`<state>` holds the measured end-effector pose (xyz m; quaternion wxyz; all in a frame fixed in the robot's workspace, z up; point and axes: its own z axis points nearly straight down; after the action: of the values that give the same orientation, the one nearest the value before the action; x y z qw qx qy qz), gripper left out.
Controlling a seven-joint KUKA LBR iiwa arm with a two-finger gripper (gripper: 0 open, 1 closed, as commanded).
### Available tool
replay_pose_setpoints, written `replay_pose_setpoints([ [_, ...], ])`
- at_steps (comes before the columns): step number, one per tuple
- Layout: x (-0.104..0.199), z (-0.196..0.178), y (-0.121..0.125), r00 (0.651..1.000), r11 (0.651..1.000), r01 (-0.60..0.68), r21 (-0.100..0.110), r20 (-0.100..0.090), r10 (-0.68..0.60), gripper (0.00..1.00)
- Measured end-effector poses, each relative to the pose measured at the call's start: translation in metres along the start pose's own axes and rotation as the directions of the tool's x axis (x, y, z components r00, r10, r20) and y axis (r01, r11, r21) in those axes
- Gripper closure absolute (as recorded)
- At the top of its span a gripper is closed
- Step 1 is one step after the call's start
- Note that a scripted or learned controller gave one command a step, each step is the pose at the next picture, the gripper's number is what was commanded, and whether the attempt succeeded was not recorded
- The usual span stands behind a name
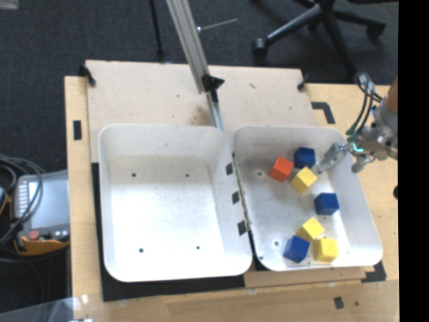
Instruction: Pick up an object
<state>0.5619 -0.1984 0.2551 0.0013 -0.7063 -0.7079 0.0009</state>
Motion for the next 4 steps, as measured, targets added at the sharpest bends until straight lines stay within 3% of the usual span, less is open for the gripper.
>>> replay_pose_setpoints([
  [1, 0.000, -0.002, 0.001, 1.000, 1.000, 0.001, -0.004, 0.001, -0.001, 0.00],
  [2, -0.003, 0.060, -0.004, 1.000, 1.000, -0.003, 0.002, 0.001, 0.003, 0.00],
  [4, 0.001, 0.136, -0.002, 1.000, 1.000, -0.002, -0.006, 0.001, 0.002, 0.00],
])
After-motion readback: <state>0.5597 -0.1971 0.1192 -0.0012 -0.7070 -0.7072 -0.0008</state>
